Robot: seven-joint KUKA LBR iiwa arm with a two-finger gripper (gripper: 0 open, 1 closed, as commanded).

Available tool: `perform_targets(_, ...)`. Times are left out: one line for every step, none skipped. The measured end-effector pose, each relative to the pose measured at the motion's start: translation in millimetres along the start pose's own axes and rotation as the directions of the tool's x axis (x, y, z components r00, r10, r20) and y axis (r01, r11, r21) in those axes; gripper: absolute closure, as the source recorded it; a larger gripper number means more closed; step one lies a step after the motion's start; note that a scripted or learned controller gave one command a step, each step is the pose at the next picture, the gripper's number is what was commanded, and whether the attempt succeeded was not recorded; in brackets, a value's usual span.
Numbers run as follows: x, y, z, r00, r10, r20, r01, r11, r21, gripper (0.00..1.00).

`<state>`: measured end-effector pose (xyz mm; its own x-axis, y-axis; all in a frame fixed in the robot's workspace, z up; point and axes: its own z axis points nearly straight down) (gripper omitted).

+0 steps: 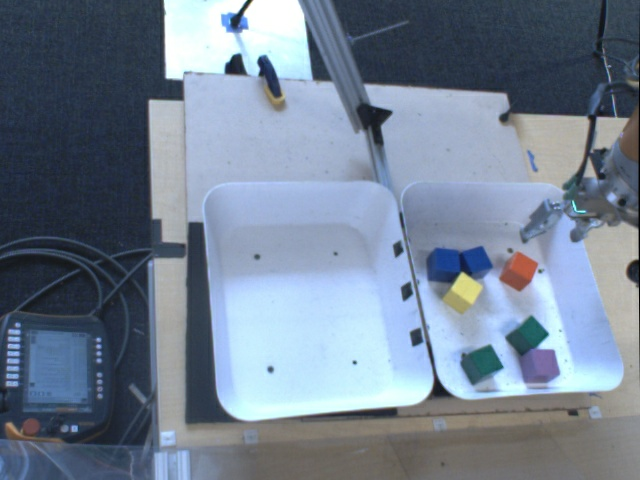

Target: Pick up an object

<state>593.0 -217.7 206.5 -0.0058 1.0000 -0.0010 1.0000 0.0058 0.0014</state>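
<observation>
So the tool (pixel 560 222) is sitting over the upper right part of the right bin (pixel 597 303), coming in from the right edge, and its two fingers are spread apart with nothing between them. It's up above the blocks, not touching any of them as far as I can tell. All the blocks are in that right bin: two blue cubes (pixel 459 263) touching side by side near the middle, a yellow cube (pixel 463 292) just below them and touching the left blue one, and an orange cube (pixel 518 270) just to the right of the blues, which is the one nearest the tool. Lower down there's a green cube (pixel 527 334), a purple cube (pixel 540 365) right up against it, and another green cube (pixel 482 363) off to their left near the bottom wall. The left bin (pixel 222 268) has only a few dark specks on its floor. A teach pendant (pixel 55 373) with cables sits off the tabletop (pixel 440 133) at lower left, and a metal pole (pixel 335 43) slants down toward the gap between the bins.
</observation>
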Motion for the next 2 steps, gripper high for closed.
perform_targets(-9,-5,55,1.0,0.005,-0.001,-0.005,1.0,0.004,0.0)
perform_targets(-9,-5,103,1.0,0.003,-0.002,-0.003,1.0,0.004,0.0)
